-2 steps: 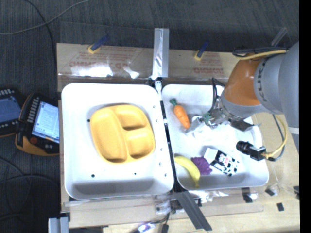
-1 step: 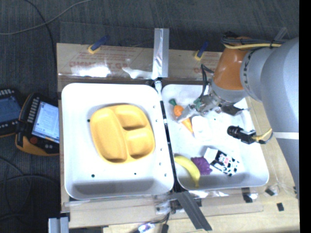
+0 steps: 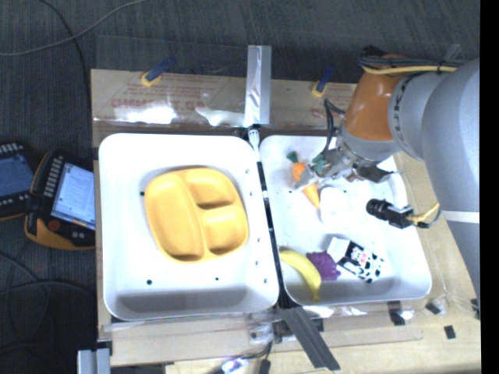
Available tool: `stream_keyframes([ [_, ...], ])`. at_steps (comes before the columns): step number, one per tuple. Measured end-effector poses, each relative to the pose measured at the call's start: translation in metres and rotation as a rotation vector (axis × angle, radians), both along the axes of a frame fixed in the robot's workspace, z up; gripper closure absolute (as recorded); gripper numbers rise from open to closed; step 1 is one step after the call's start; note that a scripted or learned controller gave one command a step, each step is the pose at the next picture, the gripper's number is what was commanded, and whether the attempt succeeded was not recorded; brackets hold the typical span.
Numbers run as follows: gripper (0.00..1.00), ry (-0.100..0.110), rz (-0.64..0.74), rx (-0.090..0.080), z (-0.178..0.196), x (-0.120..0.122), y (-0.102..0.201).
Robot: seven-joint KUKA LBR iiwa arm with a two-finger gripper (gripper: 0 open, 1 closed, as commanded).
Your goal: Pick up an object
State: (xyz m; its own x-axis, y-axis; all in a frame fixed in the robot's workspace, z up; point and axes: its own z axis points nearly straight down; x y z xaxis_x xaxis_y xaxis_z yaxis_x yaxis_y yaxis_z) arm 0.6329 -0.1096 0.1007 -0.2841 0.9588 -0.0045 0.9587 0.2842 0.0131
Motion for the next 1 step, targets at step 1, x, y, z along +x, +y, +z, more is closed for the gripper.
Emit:
stream_keyframes([
  [1,1.00,0.014,-0.019,-0.001,0.0543,0.0193,-0.0354],
])
